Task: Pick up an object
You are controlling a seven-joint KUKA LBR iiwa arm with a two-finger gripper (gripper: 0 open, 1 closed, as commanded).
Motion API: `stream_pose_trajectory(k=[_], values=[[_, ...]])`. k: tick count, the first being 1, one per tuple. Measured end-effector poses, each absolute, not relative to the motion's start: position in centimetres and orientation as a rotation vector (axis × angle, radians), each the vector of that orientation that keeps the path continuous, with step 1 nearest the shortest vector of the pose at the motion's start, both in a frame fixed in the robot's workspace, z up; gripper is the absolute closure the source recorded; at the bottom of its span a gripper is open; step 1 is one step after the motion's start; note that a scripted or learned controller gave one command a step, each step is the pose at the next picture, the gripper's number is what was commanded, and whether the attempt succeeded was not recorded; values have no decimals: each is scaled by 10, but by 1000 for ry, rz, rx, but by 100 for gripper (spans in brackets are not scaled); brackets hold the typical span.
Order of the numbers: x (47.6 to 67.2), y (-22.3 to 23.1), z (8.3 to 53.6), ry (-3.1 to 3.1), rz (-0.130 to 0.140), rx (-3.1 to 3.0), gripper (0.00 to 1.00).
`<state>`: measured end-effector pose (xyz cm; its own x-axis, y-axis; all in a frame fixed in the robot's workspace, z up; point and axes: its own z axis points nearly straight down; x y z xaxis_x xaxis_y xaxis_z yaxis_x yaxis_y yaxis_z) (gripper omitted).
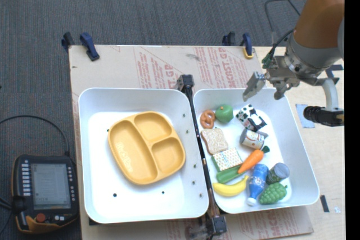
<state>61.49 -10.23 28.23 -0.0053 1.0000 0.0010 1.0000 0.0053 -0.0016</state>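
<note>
From above, the gripper (266, 86) hangs over the far edge of the right bin (301, 149), its two fingers spread apart with nothing between them. One finger (251, 87) points down toward the bin's far left part, the other (279, 90) sits nearer the arm.

The objects lie below and toward the camera from the gripper, all inside the right bin. Nearest to it is a black-and-white cow (250, 117), just in front of the fingers but apart from them. Left of the cow are a green apple (224, 113) and a pretzel (207, 118), side by side. Under the cow lies a small can (252, 139) on its side. Further forward come a slice of bread (214, 140), a cracker (227, 158), a carrot (251, 161), a green pepper (227, 175), a banana (230, 188), a blue bottle (256, 181), a grey can (278, 172) and grapes (272, 194), packed close together.

The left bin (93, 121) holds a yellow tray (146, 146) with three compartments, tilted in plan. A pendant (44, 191) lies on the floor at the lower left.
</note>
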Motion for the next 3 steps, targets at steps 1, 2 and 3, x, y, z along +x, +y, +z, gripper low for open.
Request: stream_pose_trajectory(k=[1, 2, 3], values=[[643, -143, 137, -2219, 3, -2218, 0], [648, -115, 105, -2231, -8, -2227, 0], [646, -114, 114, -2221, 4, -2215, 100]])
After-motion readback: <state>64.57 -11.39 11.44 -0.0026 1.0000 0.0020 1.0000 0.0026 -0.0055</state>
